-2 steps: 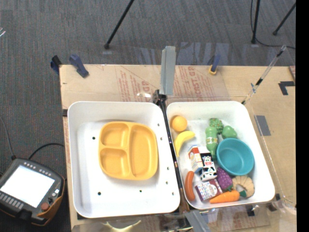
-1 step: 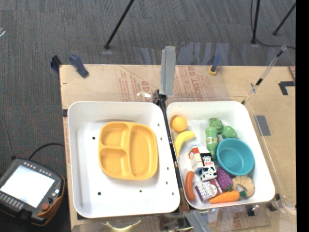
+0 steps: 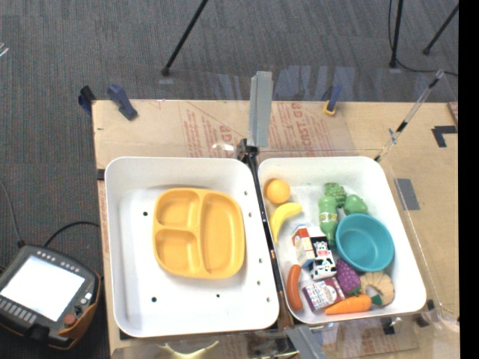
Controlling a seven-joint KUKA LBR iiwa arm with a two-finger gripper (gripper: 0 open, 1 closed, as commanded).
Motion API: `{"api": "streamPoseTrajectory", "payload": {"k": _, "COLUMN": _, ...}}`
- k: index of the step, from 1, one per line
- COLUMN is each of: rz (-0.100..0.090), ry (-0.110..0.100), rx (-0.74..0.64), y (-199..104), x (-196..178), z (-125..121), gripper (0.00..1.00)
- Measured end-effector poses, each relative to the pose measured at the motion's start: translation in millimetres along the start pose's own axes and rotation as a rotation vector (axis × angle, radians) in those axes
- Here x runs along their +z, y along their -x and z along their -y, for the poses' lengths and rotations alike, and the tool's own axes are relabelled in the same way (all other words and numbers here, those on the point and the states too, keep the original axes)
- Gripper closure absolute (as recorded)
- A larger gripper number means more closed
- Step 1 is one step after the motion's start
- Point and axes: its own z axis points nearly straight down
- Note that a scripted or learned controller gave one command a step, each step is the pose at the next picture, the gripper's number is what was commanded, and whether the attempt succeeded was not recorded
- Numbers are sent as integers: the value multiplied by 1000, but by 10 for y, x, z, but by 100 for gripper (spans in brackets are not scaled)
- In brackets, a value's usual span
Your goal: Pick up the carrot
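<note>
The carrot (image 3: 349,304) is orange with a green leafy end. It lies flat along the near rim of the right bin (image 3: 374,166), pointing left, with its green top toward the right. A purple bunch of grapes (image 3: 347,277) and a small printed carton (image 3: 320,293) touch it from behind.
The right bin also holds an orange (image 3: 278,191), a banana (image 3: 284,218), a teal bowl (image 3: 364,241), green toys (image 3: 334,203), a milk carton (image 3: 319,254) and a red sausage (image 3: 294,286). In the left bin (image 3: 127,200) lies a yellow divided plate (image 3: 199,232). A tablet (image 3: 43,294) sits at lower left.
</note>
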Motion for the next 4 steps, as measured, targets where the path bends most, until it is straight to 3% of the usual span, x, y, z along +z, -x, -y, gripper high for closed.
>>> {"api": "streamPoseTrajectory", "payload": {"k": 2, "rz": 6, "ry": 0, "rx": 1, "y": 34, "x": -190, "z": 17, "gripper": 100}}
{"api": "streamPoseTrajectory", "payload": {"k": 3, "rz": -28, "ry": 9, "rx": -500, "y": 34, "x": 793, "z": -86, "gripper": 100}}
{"api": "streamPoseTrajectory", "payload": {"k": 4, "rz": -22, "ry": 7, "rx": -503, "y": 60, "x": 677, "z": -98, "gripper": 100}}
